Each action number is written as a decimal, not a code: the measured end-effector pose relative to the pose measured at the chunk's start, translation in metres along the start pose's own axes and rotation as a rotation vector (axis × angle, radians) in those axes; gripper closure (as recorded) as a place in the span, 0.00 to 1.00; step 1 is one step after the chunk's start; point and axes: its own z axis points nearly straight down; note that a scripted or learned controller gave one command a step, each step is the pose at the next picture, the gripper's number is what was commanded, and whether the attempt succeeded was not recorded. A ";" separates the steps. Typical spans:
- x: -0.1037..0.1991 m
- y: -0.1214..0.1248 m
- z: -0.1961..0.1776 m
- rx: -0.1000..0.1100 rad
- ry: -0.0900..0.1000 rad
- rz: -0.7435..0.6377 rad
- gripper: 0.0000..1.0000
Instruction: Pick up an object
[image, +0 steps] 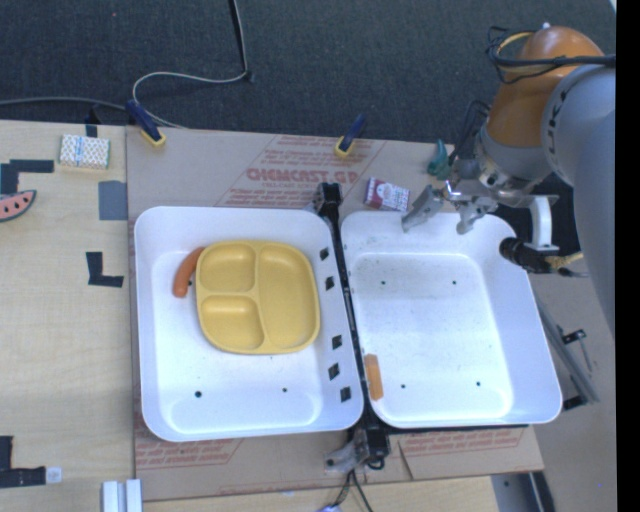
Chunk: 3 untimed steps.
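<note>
Camera view: I am seeing gripper (441, 210) hovering spread open, gripping nothing, above right bin (520, 330); orange sausage (373, 376) awaiting pickup; task barely starting.

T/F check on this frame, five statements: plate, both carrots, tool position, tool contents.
1. The yellow divided plate lies in the left bin. True.
2. An orange carrot lies against the plate's left side. True.
3. The second carrot lies in the middle of the right bin. False: it lies at that bin's left wall, near the front corner.
4. The tool is over the left bin. False: it is at the far rim of the right bin.
5. The tool holds a carrot. False: its fingers are spread with nothing between them.
</note>
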 end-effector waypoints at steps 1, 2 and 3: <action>0.035 -0.013 0.087 0.002 0.000 0.001 0.00; 0.036 -0.023 0.115 -0.003 -0.002 0.000 0.00; 0.036 -0.023 0.105 -0.004 -0.003 0.000 1.00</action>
